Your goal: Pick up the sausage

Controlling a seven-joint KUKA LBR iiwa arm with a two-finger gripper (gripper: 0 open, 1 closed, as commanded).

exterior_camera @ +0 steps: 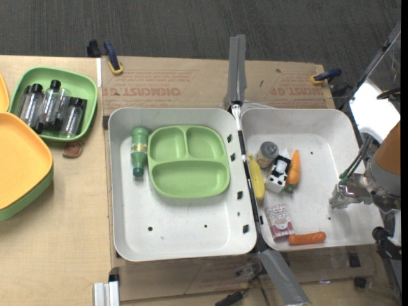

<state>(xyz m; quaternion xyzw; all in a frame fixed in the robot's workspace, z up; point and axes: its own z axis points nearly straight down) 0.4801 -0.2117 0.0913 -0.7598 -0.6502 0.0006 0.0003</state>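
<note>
The sausage (306, 238) lies flat near the lower edge of the right bin (319, 123), in the lower right of the frame, its long axis running left to right, its left end just beside a small pink packet (278, 220). It looks like a light toy piece, smooth and rounded, so likely to roll or slip from a pinch; a grasp across its narrow middle seems the safest hold. The gripper (343, 198) hangs at the right side of that bin, up and to the right of the sausage and apart from it, with the grey arm and its orange band (390, 152) entering from the right edge. I cannot tell how wide its tool is set; nothing shows in it
</note>
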